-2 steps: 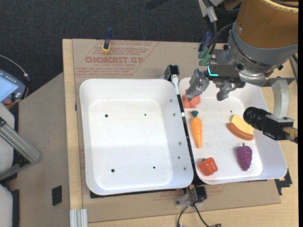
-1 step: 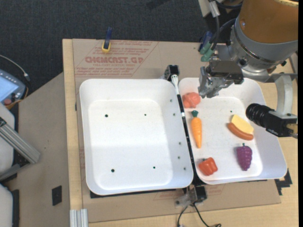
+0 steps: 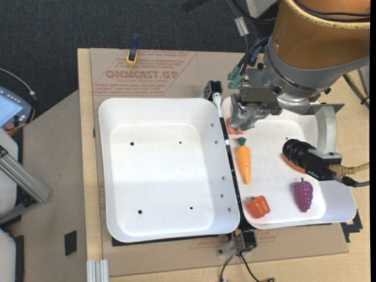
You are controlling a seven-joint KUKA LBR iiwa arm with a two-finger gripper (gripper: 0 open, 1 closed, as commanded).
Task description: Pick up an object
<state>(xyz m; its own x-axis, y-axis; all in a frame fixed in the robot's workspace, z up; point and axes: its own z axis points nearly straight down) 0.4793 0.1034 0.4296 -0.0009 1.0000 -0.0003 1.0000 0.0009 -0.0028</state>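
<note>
My gripper (image 3: 239, 122) hangs low over the far left corner of the right bin (image 3: 338, 211), just above a small pink-red thing (image 3: 235, 131) that it mostly hides. An orange carrot (image 3: 244, 163) with a green tip lies just in front of the gripper, along the bin's left wall. A red pepper (image 3: 257, 207) sits at the bin's near left. A purple bunch of grapes (image 3: 303, 194) lies near the front right. Something orange (image 3: 294, 162) peeks out from under the black cylinder on the wrist.
The left bin (image 3: 161, 169) stands beside the right one, the two walls touching along a black clip strip (image 3: 226, 151). A brown cardboard sheet (image 3: 147, 72) lies under both bins, with a small yellow and blue clamp (image 3: 133, 54) at its far edge.
</note>
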